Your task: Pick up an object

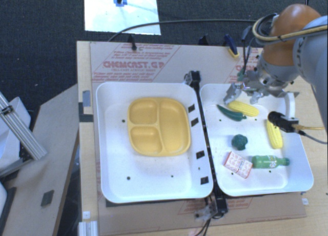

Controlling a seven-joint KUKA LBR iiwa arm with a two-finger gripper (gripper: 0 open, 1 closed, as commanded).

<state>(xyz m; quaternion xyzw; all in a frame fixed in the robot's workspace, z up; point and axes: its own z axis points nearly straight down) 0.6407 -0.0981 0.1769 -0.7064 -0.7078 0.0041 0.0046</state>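
**Camera view: pincer spread over the right bin, nothing held**

Camera view puts the gripper (pixel 245 94) in the upper right of the frame, at the far end of the right bin (pixel 302 176). Its fingers (pixel 231 94) are spread apart and hold nothing. Just below them lie a corn cob (pixel 244 109) and a dark green pepper (pixel 229 113), touching each other. Further right is a second corn cob (pixel 274 134). Toward the lower part of that bin sit a broccoli piece (pixel 239 141), a red and white packet (pixel 238 164) and a green bottle (pixel 268 162) on its side. The left bin (pixel 115 178) holds a yellow divided plate (pixel 158 126).
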